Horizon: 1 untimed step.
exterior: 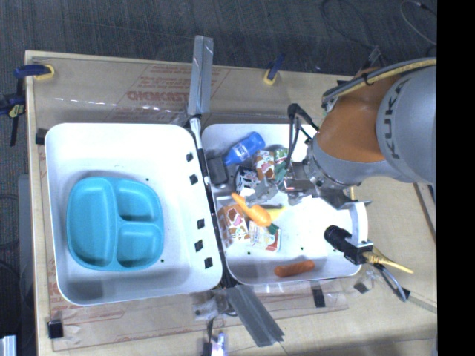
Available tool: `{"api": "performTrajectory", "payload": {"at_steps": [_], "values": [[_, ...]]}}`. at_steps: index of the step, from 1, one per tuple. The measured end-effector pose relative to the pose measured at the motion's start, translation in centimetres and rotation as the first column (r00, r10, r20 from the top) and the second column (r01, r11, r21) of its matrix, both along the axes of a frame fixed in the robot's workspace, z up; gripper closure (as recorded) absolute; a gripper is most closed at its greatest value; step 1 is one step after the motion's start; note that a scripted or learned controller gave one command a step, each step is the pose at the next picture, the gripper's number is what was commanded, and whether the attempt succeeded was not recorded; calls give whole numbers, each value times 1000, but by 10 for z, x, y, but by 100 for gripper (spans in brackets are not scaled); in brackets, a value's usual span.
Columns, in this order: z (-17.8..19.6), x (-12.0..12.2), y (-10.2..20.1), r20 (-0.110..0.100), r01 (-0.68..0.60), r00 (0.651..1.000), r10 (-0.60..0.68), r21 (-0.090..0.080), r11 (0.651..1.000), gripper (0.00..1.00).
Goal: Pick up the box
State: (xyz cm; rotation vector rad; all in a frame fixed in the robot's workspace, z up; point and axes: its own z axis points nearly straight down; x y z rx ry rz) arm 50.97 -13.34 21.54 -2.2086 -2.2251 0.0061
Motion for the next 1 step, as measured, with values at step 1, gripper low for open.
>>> {"api": "performTrajectory", "payload": {"at_steps": [1], "values": [[-26, 14, -37, 2, -94, 996, 94, 0, 996, 0]]}}
